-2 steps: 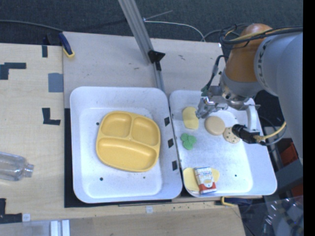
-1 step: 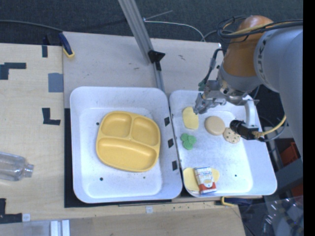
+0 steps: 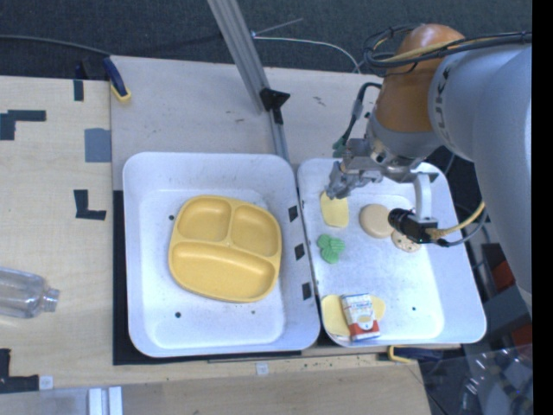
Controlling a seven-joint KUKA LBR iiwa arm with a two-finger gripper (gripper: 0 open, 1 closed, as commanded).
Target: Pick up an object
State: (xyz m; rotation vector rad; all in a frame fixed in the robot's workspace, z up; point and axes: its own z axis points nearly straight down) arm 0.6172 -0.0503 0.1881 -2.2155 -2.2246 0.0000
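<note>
My claw (image 3: 339,185) hangs low over the far left corner of the right bin (image 3: 449,314), and I cannot tell how it stands from this slanted look down at it. Its tip sits right at the upper edge of a pale yellow piece (image 3: 335,212) that lies on the bin floor just below me; whether I touch it I cannot make out. Just past that piece, nearer the front, is a small green lump (image 3: 330,248). To my right lies a round tan biscuit-like disc (image 3: 376,220), and just beyond it a smaller round tan thing (image 3: 405,240) partly under a black fitting on my arm. Well toward the front edge of the same bin a small carton with red and white print (image 3: 360,316) rests on a yellow flat piece (image 3: 335,309). Across the wall on my left, the left bin (image 3: 151,314) holds a yellow divided plate (image 3: 225,247) with three wells, lying flat. Farther left still, out on the wooden bench (image 3: 52,232), a clear plastic bottle (image 3: 24,292) lies on its side.
</note>
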